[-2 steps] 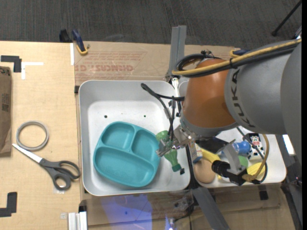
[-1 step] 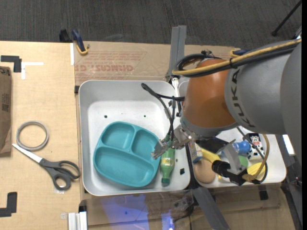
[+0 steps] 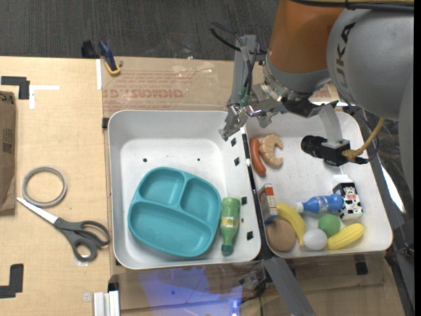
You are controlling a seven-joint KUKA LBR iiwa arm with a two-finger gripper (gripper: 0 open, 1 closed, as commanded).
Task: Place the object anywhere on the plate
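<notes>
A teal plate (image 3: pixel 174 212) with three compartments lies in the left bin (image 3: pixel 125 137). A green bottle (image 3: pixel 229 224) lies just right of the plate, against the bin's right wall. My gripper (image 3: pixel 236 120) hangs over the divider between the two bins, near their back edge, well above and right of the plate. I see nothing in it. A croissant (image 3: pixel 271 149) and a red sausage (image 3: pixel 257 157) lie in the right bin, just below and right of the gripper.
The right bin (image 3: pixel 375 196) also holds a banana (image 3: pixel 293 221), blue bottle (image 3: pixel 320 205), green ball (image 3: pixel 330 224), corn cob (image 3: pixel 345 236), brown potato (image 3: pixel 281 236) and small box (image 3: pixel 268 201). Scissors (image 3: pixel 72 229) and a tape roll (image 3: pixel 44 185) lie on the bench at left.
</notes>
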